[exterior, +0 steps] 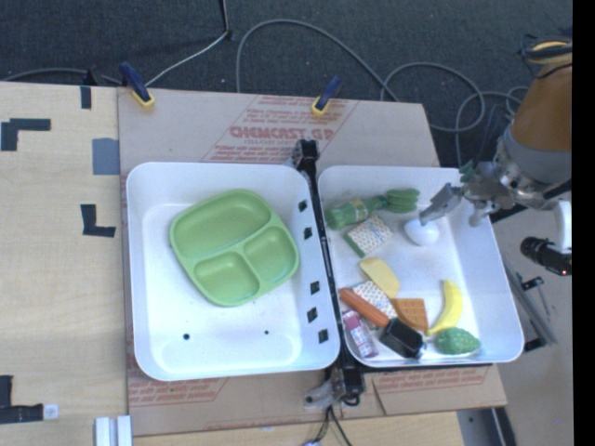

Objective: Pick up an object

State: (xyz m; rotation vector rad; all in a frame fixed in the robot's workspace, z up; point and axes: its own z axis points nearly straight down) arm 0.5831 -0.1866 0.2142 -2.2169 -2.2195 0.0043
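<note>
Your gripper (451,203) hangs over the upper right part of the right bin (493,277), and whether the jaws are spread or closed you cannot tell from this slanted view; nothing is visibly held. Taking the white ball (421,232) as your landmark: it lies just below and left of the gripper tip, very near it, contact uncertain. I judge it the likeliest target. It looks smooth, round and light, so expect it to roll or squirt out; close across its widest part, centred.

Left of the ball lie a checkered wafer (369,236) and a green vegetable toy (372,207). Below the ball sit a yellow wedge (379,275), a banana (449,307) and a black block (402,338). Well to the ball's left, in the left bin (149,342), rests a green divided plate (234,246).
</note>
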